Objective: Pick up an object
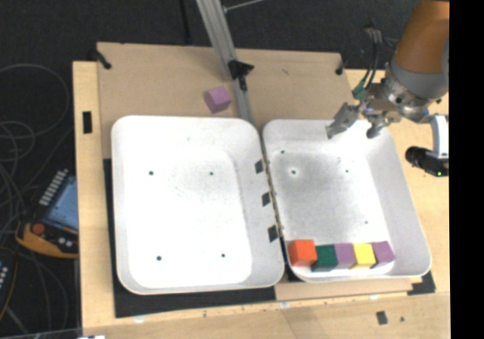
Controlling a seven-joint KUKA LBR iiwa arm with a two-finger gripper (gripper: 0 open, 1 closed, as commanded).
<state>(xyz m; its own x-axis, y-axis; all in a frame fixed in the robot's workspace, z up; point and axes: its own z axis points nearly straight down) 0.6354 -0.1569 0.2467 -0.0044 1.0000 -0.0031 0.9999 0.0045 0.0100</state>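
Blocks are the things to pick from here, and most of them sit in the right bin. Starting at the far left, cables (pixel 23 141) trail over the dark floor, and a handheld controller (pixel 53 216) with an orange edge lies beside the bench (pixel 91 178). The left bin (pixel 189 201) is a shallow white tray with a few small dark dots on its floor. Just behind it, on the brown board, a lone purple block (pixel 218 99) rests outside both bins, near the base of a slanted metal pole (pixel 215 23) that rises toward the top of the view. The right bin (pixel 333 186) touches the left one along their shared edge. Along its near wall five blocks stand in a tight row, each touching the next: an orange block (pixel 303 252), a green block (pixel 326 256), a pale purple block (pixel 345 254), a yellow block (pixel 365 254) and another purple block (pixel 383 251). Above the far right corner of this bin hangs the gripper (pixel 355 124), its two fingers spread apart with nothing between them, well apart from the row of blocks. The grey arm (pixel 420 35) with its orange band leans in from the right.
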